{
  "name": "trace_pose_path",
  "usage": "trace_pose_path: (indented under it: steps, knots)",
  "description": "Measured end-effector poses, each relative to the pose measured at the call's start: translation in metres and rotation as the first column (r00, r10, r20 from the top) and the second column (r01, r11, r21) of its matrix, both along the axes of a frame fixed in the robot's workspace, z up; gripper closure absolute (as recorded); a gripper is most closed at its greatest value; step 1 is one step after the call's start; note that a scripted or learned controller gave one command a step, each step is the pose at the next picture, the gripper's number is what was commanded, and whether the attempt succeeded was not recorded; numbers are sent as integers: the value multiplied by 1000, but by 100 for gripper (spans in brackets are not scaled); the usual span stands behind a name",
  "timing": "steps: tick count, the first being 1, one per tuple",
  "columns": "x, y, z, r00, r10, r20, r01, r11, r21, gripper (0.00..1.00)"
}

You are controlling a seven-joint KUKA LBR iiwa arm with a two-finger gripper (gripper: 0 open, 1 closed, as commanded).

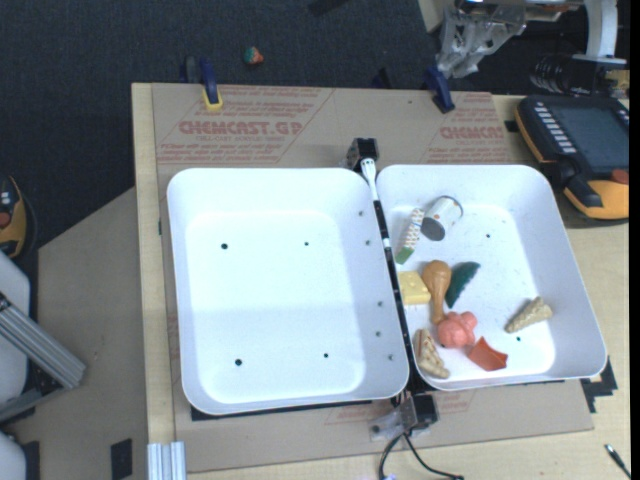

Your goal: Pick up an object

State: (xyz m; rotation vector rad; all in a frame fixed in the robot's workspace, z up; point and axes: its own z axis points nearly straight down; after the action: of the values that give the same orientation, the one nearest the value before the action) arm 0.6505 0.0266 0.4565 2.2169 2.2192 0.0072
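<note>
Over the bench [300, 128], hovering at one o'clock beyond the right bin [560, 268], gripper [462, 60] state impossible to tell, approach probably only beginning, next needing descent toward the toys, perhaps the pink toy [456, 329] at five o'clock.

White bins [270, 193] — pink toy [457, 329].

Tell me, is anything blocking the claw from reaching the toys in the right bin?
Nothing visible does. The gripper hangs above the bench's far edge, and the toys, such as the pink piece, lie uncovered in the right bin.
</note>
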Motion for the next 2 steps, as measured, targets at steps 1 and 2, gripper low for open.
trace_pose_path:
  steps: [1,2]
  knots:
    - [-7,-133,85,1000,-11,6,12,1000,-6,100]
    - [-73,-77,-17,1000,3,-20,-3,1000,3,100]
